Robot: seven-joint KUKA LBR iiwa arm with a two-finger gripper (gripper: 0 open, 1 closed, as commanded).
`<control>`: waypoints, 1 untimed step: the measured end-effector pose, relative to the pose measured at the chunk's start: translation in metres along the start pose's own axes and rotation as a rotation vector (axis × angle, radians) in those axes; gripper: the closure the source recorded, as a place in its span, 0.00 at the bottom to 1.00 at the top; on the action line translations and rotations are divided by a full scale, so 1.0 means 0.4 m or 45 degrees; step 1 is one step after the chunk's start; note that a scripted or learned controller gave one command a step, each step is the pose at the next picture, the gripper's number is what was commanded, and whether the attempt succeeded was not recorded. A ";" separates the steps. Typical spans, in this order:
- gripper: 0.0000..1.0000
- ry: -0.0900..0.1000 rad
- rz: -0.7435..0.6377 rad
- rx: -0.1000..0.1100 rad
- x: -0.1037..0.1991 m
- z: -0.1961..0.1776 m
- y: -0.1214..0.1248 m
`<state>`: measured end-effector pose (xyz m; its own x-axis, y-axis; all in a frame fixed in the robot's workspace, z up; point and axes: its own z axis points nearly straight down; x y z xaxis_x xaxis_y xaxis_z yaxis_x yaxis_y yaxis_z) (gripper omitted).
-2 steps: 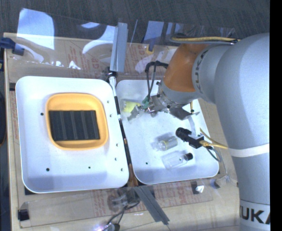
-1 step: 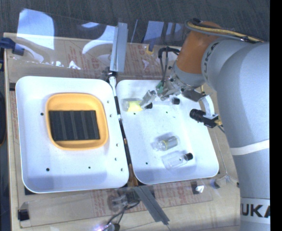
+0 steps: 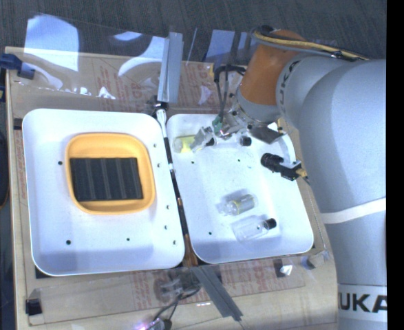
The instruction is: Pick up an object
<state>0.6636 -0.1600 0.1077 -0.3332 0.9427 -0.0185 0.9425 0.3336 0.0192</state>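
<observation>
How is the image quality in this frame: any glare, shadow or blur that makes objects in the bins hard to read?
Camera view: lighting is even, though the white right bin is bright enough that the two clear bottles nearly wash out against it; the gripper area is small and soft, so its fingers are unreadable; the yellow tray in the left bin is crisp; clear plastic sheets behind the bins show pale reflections.

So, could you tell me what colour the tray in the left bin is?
Yellow-orange tray, dark ribbed centre; camera view.
</observation>
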 end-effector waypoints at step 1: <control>0.00 0.011 -0.082 0.013 0.088 0.016 0.022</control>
<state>0.6604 -0.1240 0.1009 -0.3932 0.9194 -0.0106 0.9194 0.3932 0.0078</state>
